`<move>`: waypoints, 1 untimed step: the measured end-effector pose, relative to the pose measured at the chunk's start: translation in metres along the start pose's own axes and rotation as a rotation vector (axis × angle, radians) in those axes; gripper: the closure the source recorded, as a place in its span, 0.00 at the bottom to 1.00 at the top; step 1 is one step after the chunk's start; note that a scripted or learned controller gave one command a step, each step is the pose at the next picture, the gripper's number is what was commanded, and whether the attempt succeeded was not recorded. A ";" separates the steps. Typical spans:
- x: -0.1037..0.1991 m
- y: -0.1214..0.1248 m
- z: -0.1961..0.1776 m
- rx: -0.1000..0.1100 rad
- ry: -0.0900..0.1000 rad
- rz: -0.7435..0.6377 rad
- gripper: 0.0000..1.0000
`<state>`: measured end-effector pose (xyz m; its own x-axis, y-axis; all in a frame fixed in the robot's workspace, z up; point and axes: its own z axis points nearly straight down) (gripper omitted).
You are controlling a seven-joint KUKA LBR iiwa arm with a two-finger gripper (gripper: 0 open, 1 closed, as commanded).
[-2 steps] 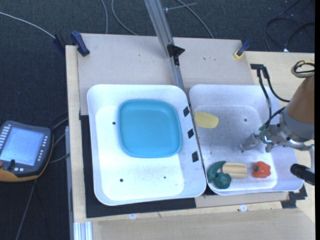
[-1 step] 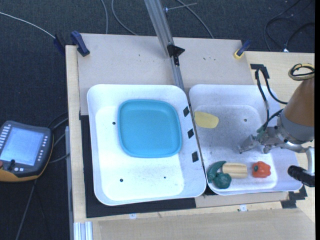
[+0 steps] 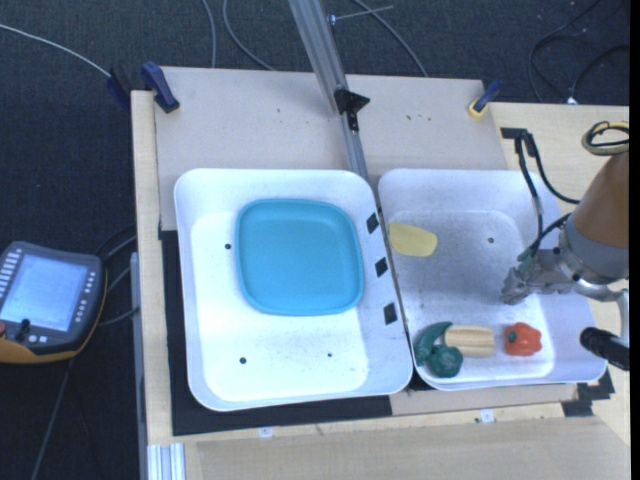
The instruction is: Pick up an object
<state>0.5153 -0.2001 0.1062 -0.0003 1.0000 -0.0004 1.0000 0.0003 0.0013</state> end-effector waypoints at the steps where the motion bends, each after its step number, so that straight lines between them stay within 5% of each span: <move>1: 0.000 0.001 -0.042 -0.003 -0.001 0.000 1.00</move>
<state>0.5167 -0.2002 0.1483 -0.0003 1.0000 -0.0010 1.0000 0.0004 0.0038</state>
